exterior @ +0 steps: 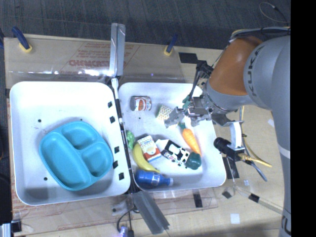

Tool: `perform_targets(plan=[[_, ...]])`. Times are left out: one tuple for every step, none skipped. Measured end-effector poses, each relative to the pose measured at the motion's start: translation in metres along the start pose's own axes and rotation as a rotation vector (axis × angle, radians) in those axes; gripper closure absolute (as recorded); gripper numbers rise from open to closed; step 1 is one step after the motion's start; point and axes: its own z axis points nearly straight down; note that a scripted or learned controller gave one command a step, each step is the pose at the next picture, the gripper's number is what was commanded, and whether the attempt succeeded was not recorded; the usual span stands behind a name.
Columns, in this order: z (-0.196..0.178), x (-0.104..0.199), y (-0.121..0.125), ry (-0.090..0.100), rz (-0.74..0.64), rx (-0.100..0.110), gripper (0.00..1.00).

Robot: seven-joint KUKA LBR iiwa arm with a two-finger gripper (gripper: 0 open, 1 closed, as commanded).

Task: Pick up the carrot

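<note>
Hovering fingers (183,122) near carrot (191,141)

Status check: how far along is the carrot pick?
Done: the gripper has reached the right bin and sits at the carrot's upper end. In hand: nothing visibly; the carrot lies on the bin floor by the green toy. Left: grasp and lift.

arm (269,75): "KUKA" lettering, partly seen | cardboard sheet (89,56): red print, possibly "CHEMICAL", too faint to read
</note>
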Motion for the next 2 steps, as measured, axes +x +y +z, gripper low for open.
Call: perform_targets(plan=[[0.085,-0.019,-0.029,0.000,-0.172,0.000,0.00],[0.105,-0.055,-0.056,0.006,-0.184,-0.002,0.00]])
